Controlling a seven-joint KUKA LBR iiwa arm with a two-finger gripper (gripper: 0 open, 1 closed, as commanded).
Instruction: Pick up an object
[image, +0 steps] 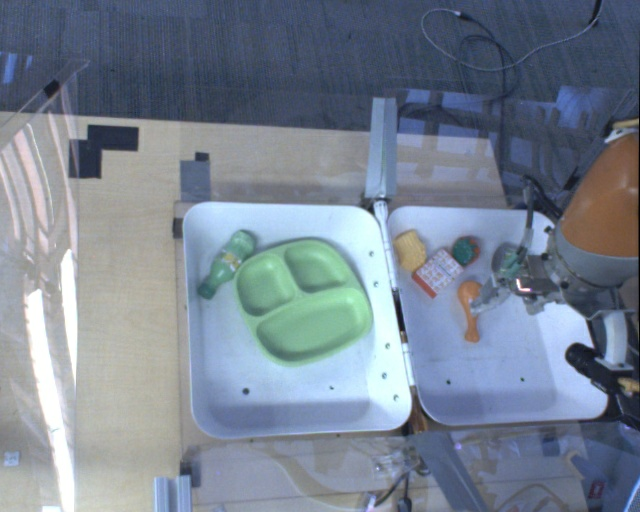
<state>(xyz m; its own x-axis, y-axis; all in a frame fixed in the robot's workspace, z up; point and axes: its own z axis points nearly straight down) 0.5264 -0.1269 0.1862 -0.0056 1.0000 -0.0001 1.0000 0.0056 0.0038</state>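
Wooden bench (120, 300), two white bins (300, 410), grey carpet (250, 50) behind.

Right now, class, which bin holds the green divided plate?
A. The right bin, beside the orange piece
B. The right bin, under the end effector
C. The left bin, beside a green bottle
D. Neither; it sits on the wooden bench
C: the green divided plate lies in the left bin, with the green bottle at its upper left edge.
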